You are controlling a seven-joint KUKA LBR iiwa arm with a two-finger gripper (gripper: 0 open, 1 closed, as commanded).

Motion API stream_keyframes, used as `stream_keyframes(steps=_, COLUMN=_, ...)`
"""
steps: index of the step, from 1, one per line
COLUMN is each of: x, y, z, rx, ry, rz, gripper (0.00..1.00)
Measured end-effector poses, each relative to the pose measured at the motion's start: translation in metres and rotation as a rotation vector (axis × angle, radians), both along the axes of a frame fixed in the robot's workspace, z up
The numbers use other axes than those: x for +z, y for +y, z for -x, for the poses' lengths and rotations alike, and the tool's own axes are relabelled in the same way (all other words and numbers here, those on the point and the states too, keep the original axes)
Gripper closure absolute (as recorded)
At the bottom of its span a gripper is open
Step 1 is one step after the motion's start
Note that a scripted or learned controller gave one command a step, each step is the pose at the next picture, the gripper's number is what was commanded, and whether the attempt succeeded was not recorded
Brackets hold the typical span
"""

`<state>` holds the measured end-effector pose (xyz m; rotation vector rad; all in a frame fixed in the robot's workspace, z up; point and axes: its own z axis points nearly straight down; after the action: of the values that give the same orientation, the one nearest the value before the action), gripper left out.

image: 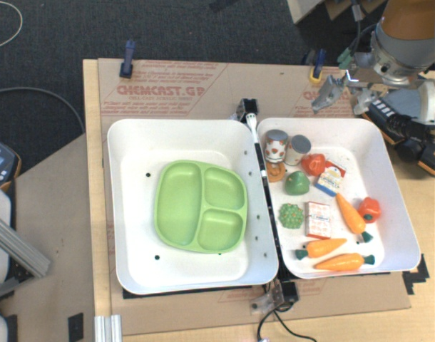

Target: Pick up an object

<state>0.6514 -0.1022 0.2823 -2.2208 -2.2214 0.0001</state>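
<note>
- Nearest the camera in the right bin point(399, 212) lie two plastic carrots point(330, 255), smooth orange cones with small green tops, one just behind the other along the front wall.
- Behind them stand a knobbly green broccoli piece point(292, 215) and a flat printed carton point(319, 219) in red and white, just beside each other.
- A third carrot point(350, 214) lies on a slant to their right, with a glossy red-orange pepper-like piece point(370, 208) touching or nearly touching its far side.
- Mid-bin sit a smooth round green fruit point(297, 183), a small blue-and-white box point(329, 182), and a shiny red tomato point(313, 164).
- At the far left corner of that bin stand two small cans: one with a white label bearing red spots point(276, 147), one plain grey point(299, 147).
- The left bin point(125, 191) holds a light-green compartment plate point(200, 206), matte plastic with rounded corners and three sections.
- Both bins rest on a cardboard sheet point(167, 87) with red print, laid on the bench.
- Farthest back, the claw point(344, 91) hangs above the rear rim of the right bin, well apart from every object; its grey fingers seem spread wide with nothing between them, though the slant makes that hard to judge.
</note>
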Motion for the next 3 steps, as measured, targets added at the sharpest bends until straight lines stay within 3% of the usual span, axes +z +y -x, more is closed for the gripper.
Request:
stream_keyframes(steps=1, x=-0.005, y=-0.092, z=0.049, rx=-0.011, ry=0.003, rz=0.004, gripper=0.0)
stream_keyframes(steps=2, x=-0.149, y=-0.124, z=0.135, rx=-0.008, ry=0.019, rz=-0.004, gripper=0.0)
stream_keyframes(steps=3, x=-0.113, y=-0.122, z=0.174, rx=-0.003, ry=0.001, rz=-0.002, gripper=0.0)
